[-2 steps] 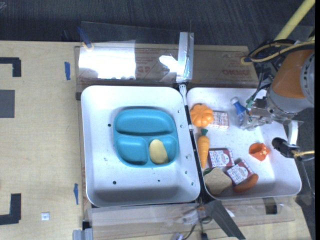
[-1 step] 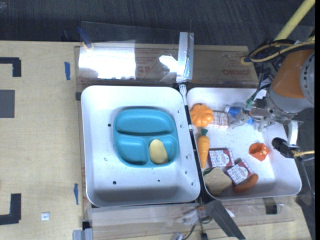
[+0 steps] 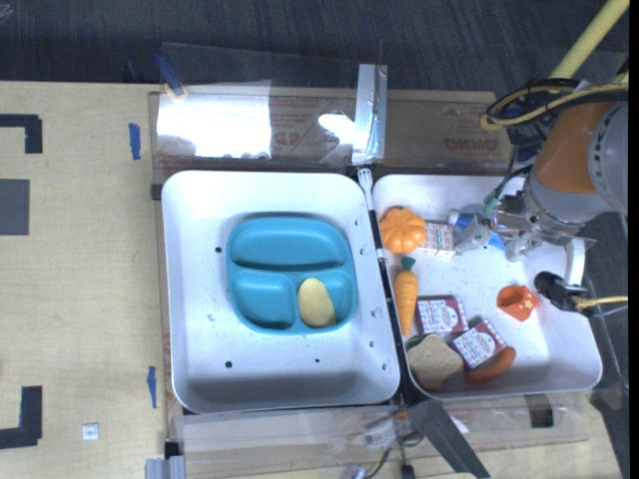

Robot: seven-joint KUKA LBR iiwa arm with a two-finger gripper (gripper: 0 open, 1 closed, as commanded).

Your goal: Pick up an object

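While hanging at the far edge of the right bin, grip unreadable, pincer sits nearest white packet, just toward the divider, long axis pointing at pincer, pumpkin beyond.

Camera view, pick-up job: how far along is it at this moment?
Done: the arm has reached over the right bin, near its upper right part. In hand: nothing visible in the gripper; the toy pumpkin, carrot and orange piece lie in the bin. The yellow item sits in the blue tray, left bin. Left: grasp something and lift it.
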